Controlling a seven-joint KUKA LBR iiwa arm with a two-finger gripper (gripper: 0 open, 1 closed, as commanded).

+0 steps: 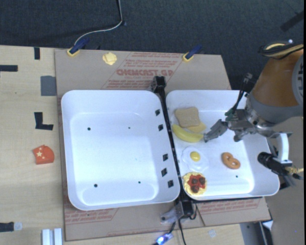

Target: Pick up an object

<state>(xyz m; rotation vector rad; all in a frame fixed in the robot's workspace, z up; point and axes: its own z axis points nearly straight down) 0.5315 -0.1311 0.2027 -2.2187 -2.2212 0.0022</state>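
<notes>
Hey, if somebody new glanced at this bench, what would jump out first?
Probably the grey arm with its orange band, reaching in from the right so its hand hangs over the right bin. Next, the toy food there: a banana by a bread slice, a fried egg, a pretzel and a small pizza.

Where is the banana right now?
The banana lies in the right bin, near its left wall, just below the bread slice and above the fried egg.
</notes>
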